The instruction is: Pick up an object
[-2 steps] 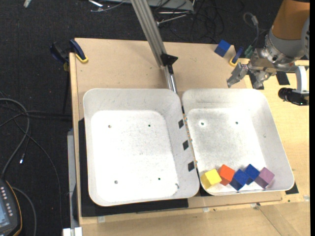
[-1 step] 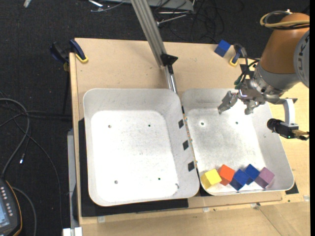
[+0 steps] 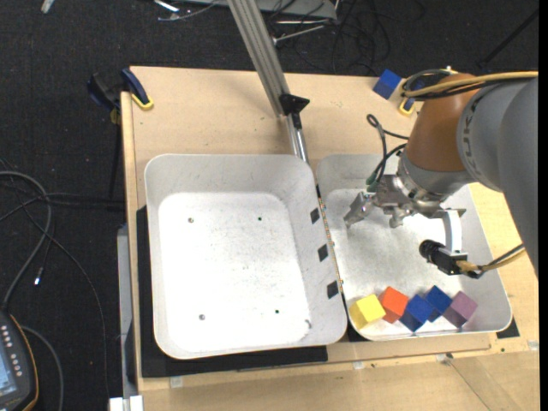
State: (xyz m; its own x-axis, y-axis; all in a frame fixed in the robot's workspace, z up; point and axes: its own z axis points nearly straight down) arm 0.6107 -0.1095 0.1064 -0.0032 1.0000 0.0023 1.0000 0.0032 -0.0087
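Observation:
Several small blocks lie in a row along the near edge of the right bin (image 3: 360,255): a yellow block (image 3: 368,311), an orange block (image 3: 394,301), two blue blocks (image 3: 425,306) and a purple block (image 3: 461,308). My gripper (image 3: 375,217) hangs over the middle of that bin, well behind the blocks and apart from them. Its fingers (image 3: 354,213) are spread open with nothing between them. The orange band (image 3: 437,135) of the arm sits just above the wrist.
The left bin (image 3: 231,255) lies beside the right one, with black clips along the shared rim. A slanted metal pole (image 3: 261,45) runs down to the bins' far junction. Another blue block (image 3: 388,82) rests on the bench at the back right.

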